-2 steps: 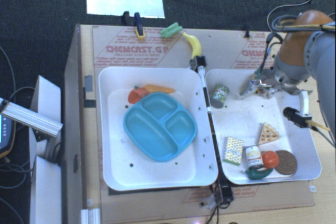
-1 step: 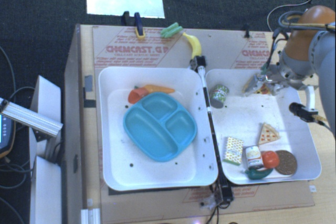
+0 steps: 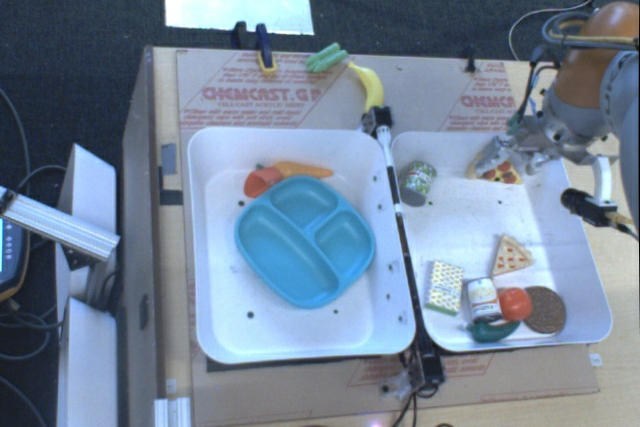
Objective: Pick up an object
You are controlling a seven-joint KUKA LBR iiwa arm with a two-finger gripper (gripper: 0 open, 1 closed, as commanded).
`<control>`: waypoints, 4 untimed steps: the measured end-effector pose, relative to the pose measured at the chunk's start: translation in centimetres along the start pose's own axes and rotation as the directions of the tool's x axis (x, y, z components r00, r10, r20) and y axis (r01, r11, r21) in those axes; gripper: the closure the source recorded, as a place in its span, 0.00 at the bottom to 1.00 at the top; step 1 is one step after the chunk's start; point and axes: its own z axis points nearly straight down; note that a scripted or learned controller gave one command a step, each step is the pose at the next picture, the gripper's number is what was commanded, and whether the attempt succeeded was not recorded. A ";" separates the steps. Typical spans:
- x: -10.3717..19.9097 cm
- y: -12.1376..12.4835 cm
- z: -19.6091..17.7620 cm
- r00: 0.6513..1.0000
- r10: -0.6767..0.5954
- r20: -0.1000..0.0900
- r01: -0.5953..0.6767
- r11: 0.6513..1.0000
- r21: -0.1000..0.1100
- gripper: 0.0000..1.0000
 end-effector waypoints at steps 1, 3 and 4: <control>1.2 0.1 1.5 1.000 -0.002 0.003 0.002 1.000 -0.001 0.00; 2.4 0.0 1.8 1.000 -0.001 -0.001 0.001 1.000 0.001 0.00; 3.2 -3.1 1.7 1.000 0.001 0.000 -0.001 1.000 0.000 0.00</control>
